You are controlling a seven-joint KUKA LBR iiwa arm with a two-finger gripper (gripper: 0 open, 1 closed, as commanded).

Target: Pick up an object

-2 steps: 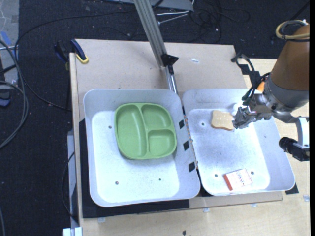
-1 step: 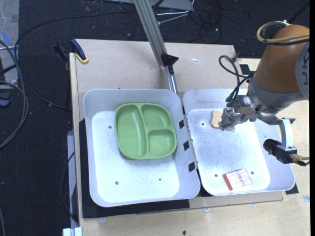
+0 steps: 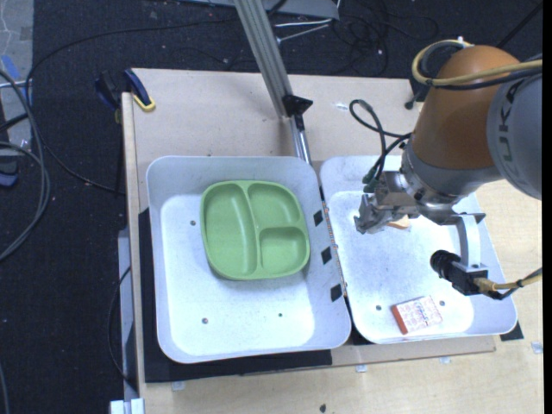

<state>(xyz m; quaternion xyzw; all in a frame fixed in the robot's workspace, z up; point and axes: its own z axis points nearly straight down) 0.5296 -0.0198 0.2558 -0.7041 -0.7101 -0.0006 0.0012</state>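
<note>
Hovering low over the right bin (image 3: 448,322), the gripper (image 3: 373,219) sits near its upper-left part; whether it's parted or closed, I cannot tell, and nothing shows in its grasp. Below and right of it, well apart, lies a small red-and-white packet (image 3: 418,314), flat. It looks light and thin, perhaps crushable, so pinch across its narrow sides. Far left of the gripper rests a green divided plate (image 3: 255,229), no obstacle.
</note>
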